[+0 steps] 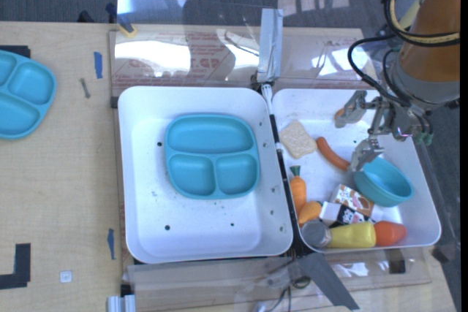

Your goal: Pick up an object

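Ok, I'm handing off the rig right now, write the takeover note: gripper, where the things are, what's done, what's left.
Gripper: low in the right bin, at the blue bowl's rim; nothing seen between its fingers.
Right bin: sausage, cracker, carrot, small carton, yellow bottle, all lying loose.
Left bin: blue divided plate.
Done: nothing lifted.
Left: grasp one object and raise it.

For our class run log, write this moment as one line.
arm: over right bin | pincer: above blue bowl, nothing seen held | nearby: sausage, cracker | left bin: blue tray
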You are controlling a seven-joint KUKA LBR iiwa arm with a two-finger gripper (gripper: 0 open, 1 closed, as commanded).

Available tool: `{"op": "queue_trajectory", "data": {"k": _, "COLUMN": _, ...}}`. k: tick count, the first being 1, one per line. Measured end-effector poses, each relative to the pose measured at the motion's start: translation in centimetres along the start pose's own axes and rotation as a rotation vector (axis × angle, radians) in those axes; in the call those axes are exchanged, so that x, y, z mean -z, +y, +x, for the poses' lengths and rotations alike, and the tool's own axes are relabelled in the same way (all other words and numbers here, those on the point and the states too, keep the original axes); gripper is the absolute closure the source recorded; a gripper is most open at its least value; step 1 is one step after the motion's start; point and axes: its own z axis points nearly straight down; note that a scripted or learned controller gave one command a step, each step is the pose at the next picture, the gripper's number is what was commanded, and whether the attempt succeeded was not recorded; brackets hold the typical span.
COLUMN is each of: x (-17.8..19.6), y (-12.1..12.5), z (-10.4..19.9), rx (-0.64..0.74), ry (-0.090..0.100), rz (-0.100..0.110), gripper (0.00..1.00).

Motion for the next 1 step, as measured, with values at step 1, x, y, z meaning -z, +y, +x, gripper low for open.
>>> {"op": "queue_trajectory", "data": {"k": 1, "x": -15.41, "y": -0.59, "z": -1.93, "rx": 0.134, "ry": -0.003, "rz": 0.0, "gripper": 0.0}}
